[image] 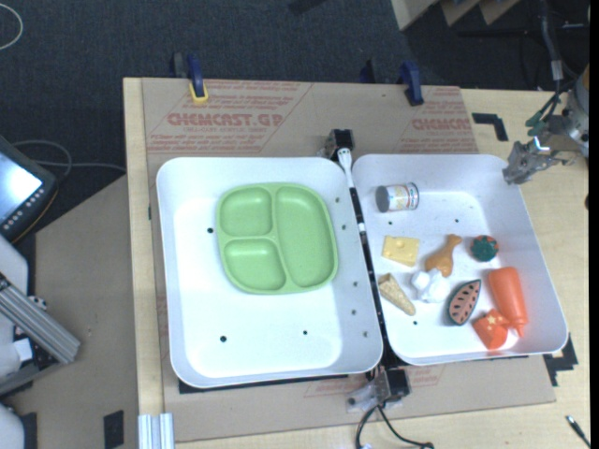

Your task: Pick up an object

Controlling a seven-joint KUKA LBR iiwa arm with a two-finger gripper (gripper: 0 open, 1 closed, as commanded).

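The carrot [508, 295] lies at the right bin's [533, 227] near edge beside a tomato [490, 330]. The gripper [526, 160] hangs above that bin's far right corner, its opening too blurred to tell.

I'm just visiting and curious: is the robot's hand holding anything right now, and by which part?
Nothing is held. The hand hangs off the right bin's upper right corner, apart from the toys lying inside it.
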